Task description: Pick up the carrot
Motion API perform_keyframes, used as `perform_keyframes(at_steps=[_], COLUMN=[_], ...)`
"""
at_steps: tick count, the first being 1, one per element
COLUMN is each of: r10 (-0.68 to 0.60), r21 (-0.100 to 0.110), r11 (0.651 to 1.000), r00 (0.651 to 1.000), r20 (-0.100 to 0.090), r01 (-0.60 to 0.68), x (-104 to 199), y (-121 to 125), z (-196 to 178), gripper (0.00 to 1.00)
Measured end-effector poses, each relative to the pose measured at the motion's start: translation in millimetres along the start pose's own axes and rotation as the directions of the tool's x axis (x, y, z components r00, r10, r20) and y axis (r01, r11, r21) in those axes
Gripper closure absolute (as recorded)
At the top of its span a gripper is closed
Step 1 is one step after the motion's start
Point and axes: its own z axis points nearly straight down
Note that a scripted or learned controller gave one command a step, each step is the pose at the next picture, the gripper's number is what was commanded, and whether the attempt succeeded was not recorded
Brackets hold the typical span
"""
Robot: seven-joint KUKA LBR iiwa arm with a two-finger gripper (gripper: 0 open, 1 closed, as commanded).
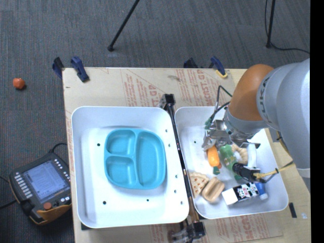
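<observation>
The carrot (214,157), small and orange, lies in the right white bin (276,199) near its middle. My gripper (211,144) hangs directly over the carrot's upper end, very close to it or touching it. The grey wrist and orange band hide the bin's upper right part. Whether the carrot sits between the jaws cannot be made out from this angle.
A green item (228,157) lies against the carrot's right side. A waffle (197,181), a tan bun (212,190) and a small cow-print carton (243,193) lie toward the bin's front. The left bin (83,186) holds a blue divided plate (112,175).
</observation>
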Motion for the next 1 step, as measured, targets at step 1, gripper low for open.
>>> perform_keyframes(at_steps=[1], r10=[0.209], r21=[-0.002], r11=[0.978], r00=[0.978], r20=[0.001], r01=[-0.209], x=[12.1], y=[-11.0], z=[-90.1], gripper=[1.00])
